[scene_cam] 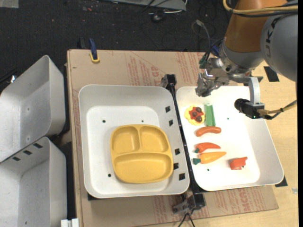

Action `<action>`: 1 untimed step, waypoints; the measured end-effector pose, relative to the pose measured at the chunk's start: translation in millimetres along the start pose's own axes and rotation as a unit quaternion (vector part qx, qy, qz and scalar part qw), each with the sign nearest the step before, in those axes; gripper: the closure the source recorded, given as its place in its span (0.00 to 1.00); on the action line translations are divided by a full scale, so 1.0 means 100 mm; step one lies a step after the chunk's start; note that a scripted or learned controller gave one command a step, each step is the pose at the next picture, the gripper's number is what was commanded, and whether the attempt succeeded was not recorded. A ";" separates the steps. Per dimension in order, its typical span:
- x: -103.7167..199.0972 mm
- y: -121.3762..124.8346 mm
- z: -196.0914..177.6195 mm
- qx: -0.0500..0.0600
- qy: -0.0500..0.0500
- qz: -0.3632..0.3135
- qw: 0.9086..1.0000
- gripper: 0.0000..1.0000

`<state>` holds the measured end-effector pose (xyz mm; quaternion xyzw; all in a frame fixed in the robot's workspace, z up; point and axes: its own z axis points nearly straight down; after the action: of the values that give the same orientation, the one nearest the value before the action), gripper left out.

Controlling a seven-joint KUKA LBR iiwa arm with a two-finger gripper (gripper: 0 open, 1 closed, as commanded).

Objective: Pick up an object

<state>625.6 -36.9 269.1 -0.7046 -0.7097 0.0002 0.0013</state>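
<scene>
Approach seems to be the step in hand: the hand [204, 90] hangs over the far left corner of the right bin [265, 141], with nothing visibly between its fingers, and how far they are parted I cannot tell from this slant. Candidates for picking all lie in that bin's left half: a small yellow piece with red and dark spots [194, 114] just beside a green stick [209, 115], nearest the hand; below them a red sausage [208, 131], then a red pepper [207, 147] touching or nearly touching an orange carrot [209, 157], and a red-orange block [238, 162] apart toward the near right. The next move likely calls for settling on one piece, centring over it and descending. The yellow piece and green stick sit close together and near the bin's left wall, so room for the fingers is tight there; the block has open floor around it. The left bin [92, 126] holds a yellow divided plate [141, 153] and is out of the way on the worktop [128, 65].
</scene>
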 end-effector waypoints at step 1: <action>0.54 0.02 -0.02 -0.001 0.000 0.000 1.000 1.00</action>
<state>626.9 17.4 271.4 -0.7043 -0.7099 -0.0003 0.0003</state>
